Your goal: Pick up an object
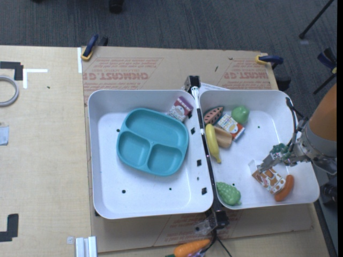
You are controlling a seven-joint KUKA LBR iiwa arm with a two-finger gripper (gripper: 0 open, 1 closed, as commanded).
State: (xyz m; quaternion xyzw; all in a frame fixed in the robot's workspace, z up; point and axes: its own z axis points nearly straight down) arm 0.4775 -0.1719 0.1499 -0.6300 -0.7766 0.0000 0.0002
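Note:
My gripper (277, 156) hangs over the right side of the right bin (252, 98), reaching in from the right edge. Right below and touching it in the view lies an orange-and-white snack packet (269, 178). An orange-red sausage (284, 189) sits just to the packet's right, near the bin's front corner. A yellow banana (213, 142), a brown bread piece (223, 140), a small carton (230, 125), a green ball-shaped fruit (240, 113) and a dark slice-shaped toy (213, 114) cluster at the bin's back left. A bumpy green toy (229, 193) lies at its front left.
The left bin (102, 159) holds a teal divided plate (153, 142) and a small wrapped packet (180, 109) at its back right. An orange carrot toy (192, 247) lies on the cardboard in front of the bins. Clamps hold the cardboard's back corners.

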